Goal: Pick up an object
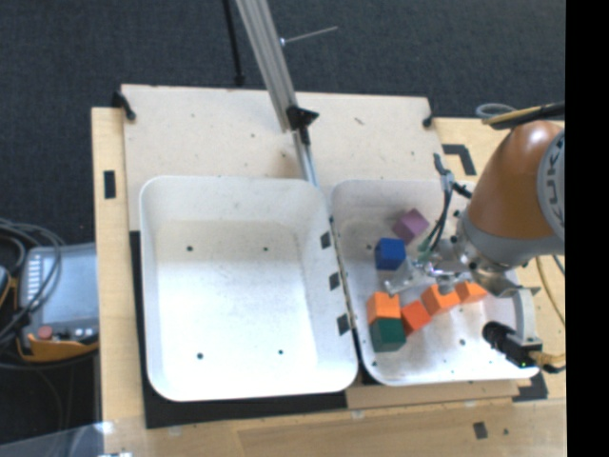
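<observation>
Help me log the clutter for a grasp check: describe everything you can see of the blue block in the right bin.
The blue block is a small, matte, solid-coloured cube, plastic or painted wood by its look. It sits flat on the floor of the right bin, in the upper half of the cluster. The purple block lies just up and right of it, the orange block below. The gripper is right beside it; whether they touch is unclear.

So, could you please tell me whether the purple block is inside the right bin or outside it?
Inside. The purple block lies on the floor of the right bin, near its far wall, beyond the blue block.
</observation>
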Robot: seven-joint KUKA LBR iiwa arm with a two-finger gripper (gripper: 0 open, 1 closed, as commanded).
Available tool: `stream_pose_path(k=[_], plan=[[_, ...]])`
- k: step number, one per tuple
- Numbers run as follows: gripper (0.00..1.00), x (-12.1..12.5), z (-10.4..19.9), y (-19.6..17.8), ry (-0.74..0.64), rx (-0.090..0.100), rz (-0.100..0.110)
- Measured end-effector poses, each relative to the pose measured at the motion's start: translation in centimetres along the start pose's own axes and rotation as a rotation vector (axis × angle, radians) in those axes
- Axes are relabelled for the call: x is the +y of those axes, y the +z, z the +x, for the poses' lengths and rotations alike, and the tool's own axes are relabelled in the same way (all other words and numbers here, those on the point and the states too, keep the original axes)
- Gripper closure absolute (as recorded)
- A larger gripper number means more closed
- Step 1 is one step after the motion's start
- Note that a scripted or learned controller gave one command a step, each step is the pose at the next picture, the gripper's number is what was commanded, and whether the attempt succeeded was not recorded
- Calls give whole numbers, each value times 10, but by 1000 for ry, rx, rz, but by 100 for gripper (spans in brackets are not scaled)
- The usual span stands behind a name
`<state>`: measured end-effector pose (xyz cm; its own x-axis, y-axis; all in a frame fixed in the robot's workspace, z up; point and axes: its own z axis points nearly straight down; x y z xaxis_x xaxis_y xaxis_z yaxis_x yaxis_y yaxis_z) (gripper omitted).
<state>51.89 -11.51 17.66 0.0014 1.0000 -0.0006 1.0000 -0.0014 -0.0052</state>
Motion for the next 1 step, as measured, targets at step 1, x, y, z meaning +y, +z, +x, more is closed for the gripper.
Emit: stream_pose_path(k=[1], plan=[[0,0,-2,55,-1,6,-12]])
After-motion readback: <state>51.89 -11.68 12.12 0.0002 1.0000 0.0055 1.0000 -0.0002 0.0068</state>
